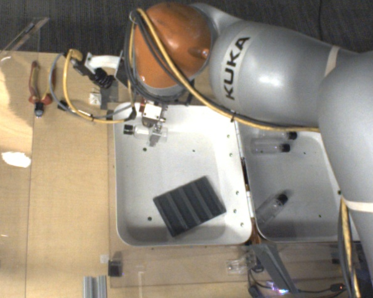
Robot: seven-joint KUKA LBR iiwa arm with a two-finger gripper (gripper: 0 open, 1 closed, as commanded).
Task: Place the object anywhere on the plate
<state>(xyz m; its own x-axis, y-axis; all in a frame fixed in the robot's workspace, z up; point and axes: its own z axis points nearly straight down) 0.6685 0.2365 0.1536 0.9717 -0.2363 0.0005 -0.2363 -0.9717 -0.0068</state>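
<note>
Approach step, judged from position. The gripper (154, 128) hangs over the far edge of the left bin (130, 228); whether it is spread or closed cannot be told. The dark ribbed plate (189, 205) lies near that bin's near wall. No object to place is identifiable; the next move calls for locating one.

The arm (280, 73) is glossy grey with black KUKA lettering (234, 68), a rounded orange band (172, 39) at its nine o'clock end, and yellow and black cables (81, 107) looping off that end.
</note>
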